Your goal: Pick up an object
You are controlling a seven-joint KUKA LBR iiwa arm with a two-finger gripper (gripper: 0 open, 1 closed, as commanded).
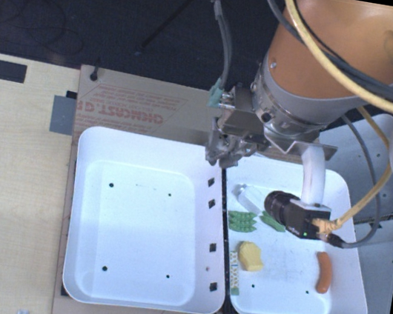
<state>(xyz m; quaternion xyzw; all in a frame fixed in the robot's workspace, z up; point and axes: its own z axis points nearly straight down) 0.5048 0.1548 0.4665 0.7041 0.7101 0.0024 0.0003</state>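
Observation:
The right bin holds several small objects. A yellow chunk lies near its left wall, with a green pea pod just above it and another green piece beside that. An orange-red sausage lies at the bin's right side. A clear, pale object sits near the upper left of this bin. My gripper hangs above the divider between the two bins, at their far edge, with nothing seen between its fingers.
The left bin has only small dark dots on its floor. A black cylindrical device on a white bracket hangs over the right bin. Cardboard lies under both bins. Cables run at the right.

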